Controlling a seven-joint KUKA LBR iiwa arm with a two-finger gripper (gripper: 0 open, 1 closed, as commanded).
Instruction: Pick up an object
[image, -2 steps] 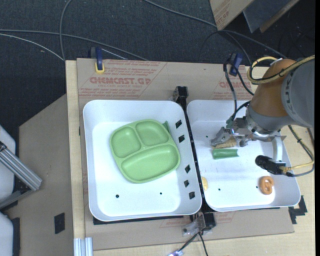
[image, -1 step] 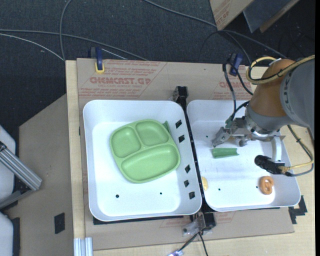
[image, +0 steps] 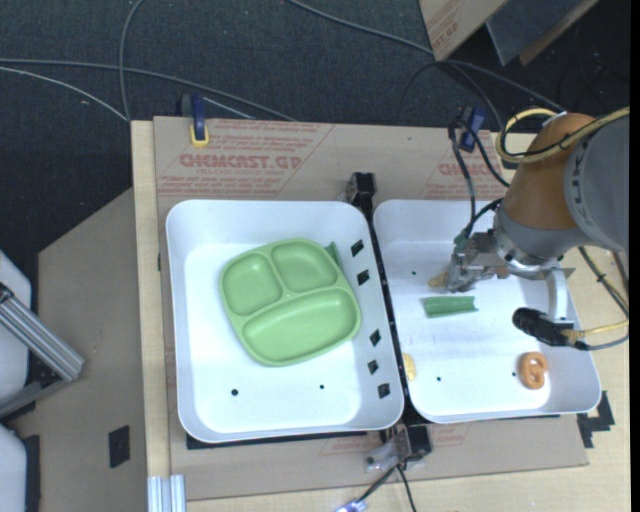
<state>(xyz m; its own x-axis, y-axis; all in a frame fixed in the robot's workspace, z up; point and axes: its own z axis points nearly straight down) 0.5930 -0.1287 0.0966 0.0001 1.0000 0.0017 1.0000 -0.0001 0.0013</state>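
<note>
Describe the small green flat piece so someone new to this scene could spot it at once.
Find the right-hand white bin, the one the arm reaches into. Near its middle, just below the gripper, lies the green flat piece. It is a small strip, unlike the orange ring at the bin's lower right.

The gripper (image: 462, 278) hangs low in the right bin (image: 500, 400), just above a green block (image: 448, 306). An orange ring (image: 533, 370) lies well off, the green divided plate (image: 290, 300) in the left bin (image: 200, 330).
</note>
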